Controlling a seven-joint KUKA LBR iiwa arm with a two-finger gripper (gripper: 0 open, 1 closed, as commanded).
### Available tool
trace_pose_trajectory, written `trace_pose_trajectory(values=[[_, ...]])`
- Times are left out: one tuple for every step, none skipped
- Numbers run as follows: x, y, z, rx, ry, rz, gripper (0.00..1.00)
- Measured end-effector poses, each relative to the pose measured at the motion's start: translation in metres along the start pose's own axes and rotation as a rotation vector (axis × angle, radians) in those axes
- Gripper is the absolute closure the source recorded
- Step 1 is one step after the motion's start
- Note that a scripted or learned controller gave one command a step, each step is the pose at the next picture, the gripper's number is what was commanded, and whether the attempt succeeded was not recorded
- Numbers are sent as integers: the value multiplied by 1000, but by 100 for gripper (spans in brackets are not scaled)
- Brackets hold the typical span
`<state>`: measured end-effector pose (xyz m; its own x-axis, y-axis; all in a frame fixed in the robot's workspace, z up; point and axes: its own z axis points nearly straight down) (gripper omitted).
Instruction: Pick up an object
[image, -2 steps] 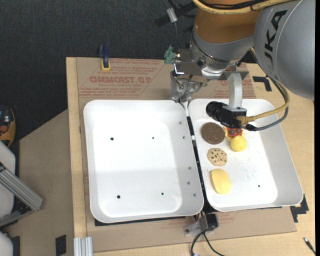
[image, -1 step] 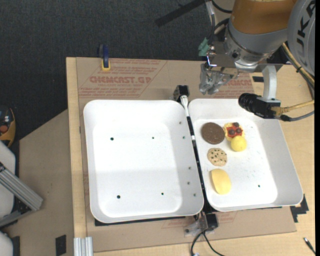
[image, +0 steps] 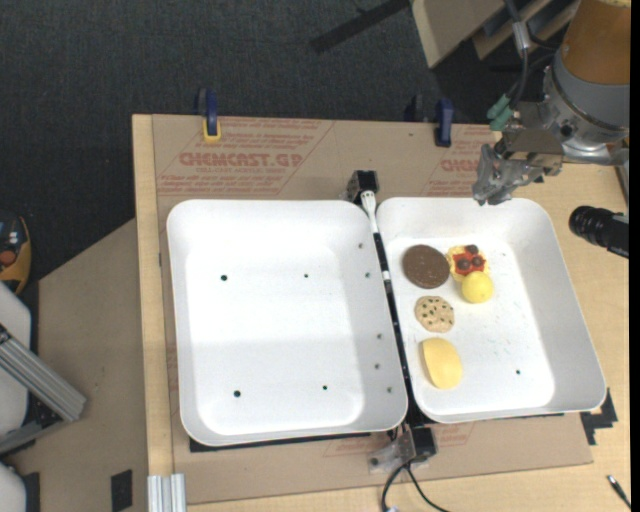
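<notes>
A grey robot arm (image: 590, 80) with an orange band reaches in over the far right corner of the bench (image: 100, 300), its gripper (image: 493, 190) hanging above the far rim of the right bin (image: 560, 300). The 2 fingers point downward and sit close together, a narrow gap between them and nothing held.

5 food items lie in the left half of the right bin. A round, flat, dark brown disc (image: 426, 266) sits nearest the far left corner of that bin. Just to its right is a small red-and-yellow piece with dark spots (image: 467, 261), and touching that piece's near side is a yellow ball (image: 478, 288), lemon-like and nearly round, with no clear long axis. Nearer the front, a round tan cookie (image: 434, 314) with dark chips lies flat just beside the bin's left wall. Closest to the front edge is a pale yellow, oblong lump (image: 442, 362), its long axis running from the far edge to the near edge of the bin and tilted slightly.

The left bin (image: 200, 250) touches the right bin along a shared middle edge, where a black clip (image: 362, 186) grips the far end. 2 blue clamps (image: 209, 108) hold the brown board at the bench's far edge.
</notes>
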<state>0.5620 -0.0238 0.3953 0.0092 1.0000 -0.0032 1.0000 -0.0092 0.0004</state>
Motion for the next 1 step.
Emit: trace_pose_trajectory(values=[[160, 7, 27, 4, 9, -25, 100]])
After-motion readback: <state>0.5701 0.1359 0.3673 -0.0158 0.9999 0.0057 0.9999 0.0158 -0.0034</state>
